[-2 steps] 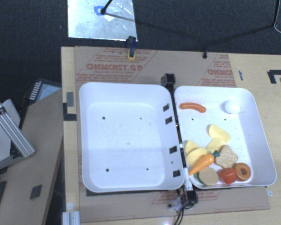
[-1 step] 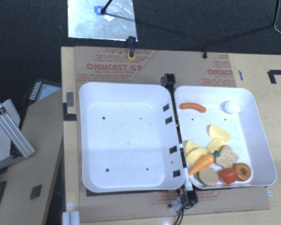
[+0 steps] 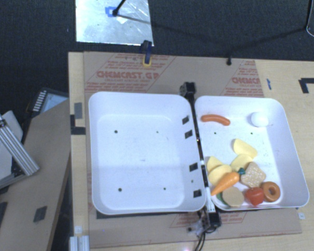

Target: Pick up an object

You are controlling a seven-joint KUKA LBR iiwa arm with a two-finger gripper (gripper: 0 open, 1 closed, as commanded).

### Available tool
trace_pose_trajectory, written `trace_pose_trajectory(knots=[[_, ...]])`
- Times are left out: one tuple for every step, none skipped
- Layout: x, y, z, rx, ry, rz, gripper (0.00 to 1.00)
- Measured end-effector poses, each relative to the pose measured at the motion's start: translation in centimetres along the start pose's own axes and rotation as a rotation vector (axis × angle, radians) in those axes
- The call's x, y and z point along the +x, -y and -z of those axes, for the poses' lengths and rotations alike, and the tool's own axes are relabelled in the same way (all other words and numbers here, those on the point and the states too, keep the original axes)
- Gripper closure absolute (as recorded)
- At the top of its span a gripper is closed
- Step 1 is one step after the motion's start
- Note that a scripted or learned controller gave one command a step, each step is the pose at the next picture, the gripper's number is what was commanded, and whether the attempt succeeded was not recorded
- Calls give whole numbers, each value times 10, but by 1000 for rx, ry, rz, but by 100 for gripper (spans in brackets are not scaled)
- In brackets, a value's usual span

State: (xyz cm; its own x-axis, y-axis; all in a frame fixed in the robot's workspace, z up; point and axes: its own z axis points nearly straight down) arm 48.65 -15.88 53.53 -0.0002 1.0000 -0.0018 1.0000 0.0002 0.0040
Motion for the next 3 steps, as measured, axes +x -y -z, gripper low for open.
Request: trace_pose_trajectory(knots=[[-32,0,0,0,1,-1,100],[33,0,-131,12,-5,9,100],[72,-28,-4,-12,0,9,100]])
